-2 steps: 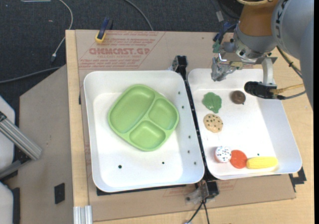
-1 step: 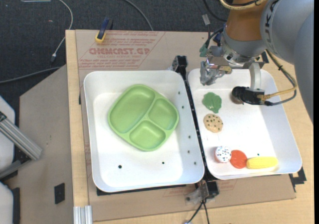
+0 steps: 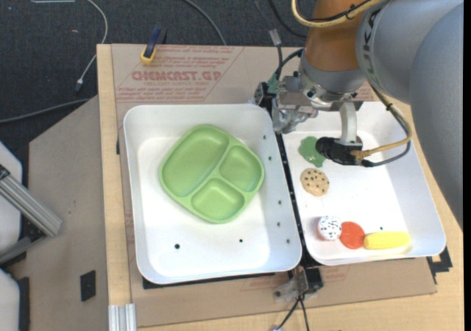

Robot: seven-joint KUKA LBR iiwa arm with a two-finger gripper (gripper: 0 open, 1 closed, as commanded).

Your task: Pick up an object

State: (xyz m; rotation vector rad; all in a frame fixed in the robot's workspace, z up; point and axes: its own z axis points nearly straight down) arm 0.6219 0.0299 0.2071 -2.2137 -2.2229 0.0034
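A flat green piece [image 3: 308,148] lies in the right bin [image 3: 412,197], directly beneath the gripper [image 3: 294,112]; whether its jaws are released or clenched cannot be told. Below the green piece: a round speckled cookie [image 3: 315,182], white die [image 3: 329,229], orange ball [image 3: 352,235], smooth yellow banana-shaped piece [image 3: 386,240]. Left of it, a glossy three-compartment green plate [image 3: 212,173] fills the left bin [image 3: 147,248].

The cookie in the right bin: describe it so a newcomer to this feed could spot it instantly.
Start at the right shallow white bin, the one the grey arm reaches over. Along its left side, just below the flat green piece, lies the round tan cookie with dark chips. Unlike the white spotted die, orange round piece and yellow oblong piece lower down, it is flat, brown and speckled.
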